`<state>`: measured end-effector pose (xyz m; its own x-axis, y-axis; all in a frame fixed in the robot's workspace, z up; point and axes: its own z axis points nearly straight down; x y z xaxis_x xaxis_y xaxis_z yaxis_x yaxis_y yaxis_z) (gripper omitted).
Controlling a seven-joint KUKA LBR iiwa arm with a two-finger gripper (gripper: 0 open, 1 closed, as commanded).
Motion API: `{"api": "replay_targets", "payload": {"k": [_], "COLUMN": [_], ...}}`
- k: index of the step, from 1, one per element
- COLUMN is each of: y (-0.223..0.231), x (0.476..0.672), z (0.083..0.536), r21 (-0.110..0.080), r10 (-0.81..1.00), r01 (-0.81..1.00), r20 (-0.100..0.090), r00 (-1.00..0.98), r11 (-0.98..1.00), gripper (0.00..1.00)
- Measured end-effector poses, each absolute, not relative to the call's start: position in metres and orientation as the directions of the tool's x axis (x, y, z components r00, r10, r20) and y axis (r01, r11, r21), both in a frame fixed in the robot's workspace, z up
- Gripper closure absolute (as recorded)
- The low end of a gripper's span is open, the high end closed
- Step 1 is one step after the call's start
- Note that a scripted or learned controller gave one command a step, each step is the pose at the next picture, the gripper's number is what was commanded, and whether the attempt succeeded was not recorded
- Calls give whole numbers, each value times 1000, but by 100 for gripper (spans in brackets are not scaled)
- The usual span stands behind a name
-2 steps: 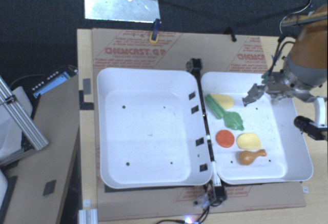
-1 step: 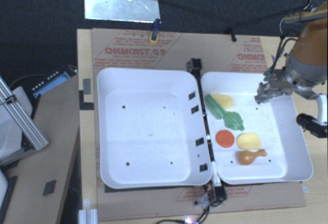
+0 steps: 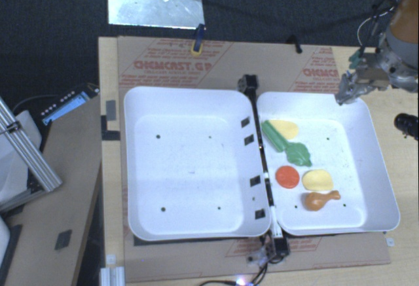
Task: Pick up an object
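the gripper (image 3: 347, 90) is seen at the upper right of the frame, over the far rim of the right bin (image 3: 373, 147); whether the jaws are released or clenched cannot be told. in that bin a green piece (image 3: 288, 144), yellow piece (image 3: 283, 127), red disc (image 3: 287, 177), pale yellow piece (image 3: 317, 179) and brown drumstick (image 3: 319, 199) are clustered left of centre.

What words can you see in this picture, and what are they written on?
"CHEMCAST GP": red print on the brown paper-covered board under the two white bins, top left part.
"CHEMCAST": the same red print, repeated at the board's top right; the rest of it is too blurred to read.
More red print along the board's bottom edge: too small and cut off to read.
The toy foods carry no writing.
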<state>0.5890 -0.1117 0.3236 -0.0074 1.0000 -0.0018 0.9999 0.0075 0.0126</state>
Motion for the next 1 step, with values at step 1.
{"api": "replay_targets", "payload": {"k": [1], "y": [-105], "x": [574], "z": [359], "r21": [6], "r10": [1000], "r01": [1000], "r20": [-1], "r00": [-6], "r11": [6], "gripper": [100]}}
